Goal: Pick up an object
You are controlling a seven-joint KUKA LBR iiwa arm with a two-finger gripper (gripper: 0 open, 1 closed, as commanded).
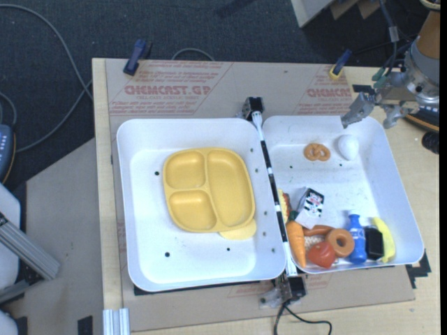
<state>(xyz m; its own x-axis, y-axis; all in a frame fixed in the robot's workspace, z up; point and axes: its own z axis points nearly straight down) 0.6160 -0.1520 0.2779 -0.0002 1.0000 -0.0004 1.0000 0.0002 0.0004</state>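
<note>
- Right now my gripper (372, 112) is hanging over the right bin (391, 180) at its one o'clock corner.
- Jaws are spreading wide, gripping nothing.
- White egg (347, 146) is lying at seven o'clock from me.

We see the arm (427, 51) cut off by the right edge. The carrot (295, 242) and tomato (322, 255) partly hide beneath a doughnut (341, 241).

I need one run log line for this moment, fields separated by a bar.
end effector: above right bin's far rim, holding nothing | nearest: white ball, pretzel | left bin: yellow divided plate
</note>
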